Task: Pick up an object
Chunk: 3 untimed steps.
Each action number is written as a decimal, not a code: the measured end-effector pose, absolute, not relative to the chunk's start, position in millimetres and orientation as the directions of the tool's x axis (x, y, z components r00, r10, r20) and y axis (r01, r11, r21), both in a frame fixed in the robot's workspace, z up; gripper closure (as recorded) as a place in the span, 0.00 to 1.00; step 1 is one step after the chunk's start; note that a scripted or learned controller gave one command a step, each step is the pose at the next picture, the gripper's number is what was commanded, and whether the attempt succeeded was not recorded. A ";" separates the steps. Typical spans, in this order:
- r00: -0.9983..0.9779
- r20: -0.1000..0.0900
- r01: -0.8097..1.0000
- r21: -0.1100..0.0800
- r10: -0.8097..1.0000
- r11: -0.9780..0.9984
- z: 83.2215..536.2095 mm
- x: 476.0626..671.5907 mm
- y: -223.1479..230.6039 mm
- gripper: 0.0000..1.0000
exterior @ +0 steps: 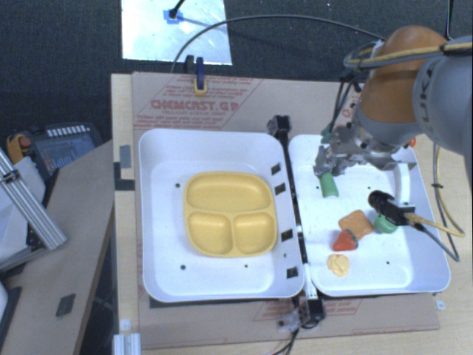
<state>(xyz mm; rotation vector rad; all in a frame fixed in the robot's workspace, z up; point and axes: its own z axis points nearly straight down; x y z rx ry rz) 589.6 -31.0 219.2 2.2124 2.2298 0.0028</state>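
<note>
Camera view has the hand (330, 170) down in the right bin (425, 272) near its back-left corner, clamped on a green cylinder (328, 185), so I'd guess it's mid-grasp and next needs a straight lift clear of the bin.

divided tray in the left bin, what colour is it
Yellow. The divided tray shows clearly in the camera view, lying in the left bin.

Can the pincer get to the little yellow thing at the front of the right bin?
Probably yes. The yellow thing lies alone on the bin floor, nothing on top of it, and the pincer hangs over the same bin, farther back.
</note>
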 end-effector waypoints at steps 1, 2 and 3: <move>-0.008 0.001 1.000 -0.001 1.000 0.008 212.2 572.7 16.1 1.00; -0.008 0.001 1.000 -0.001 1.000 0.008 216.1 553.7 53.4 1.00; -0.008 0.001 1.000 -0.002 1.000 0.008 215.8 522.1 91.1 1.00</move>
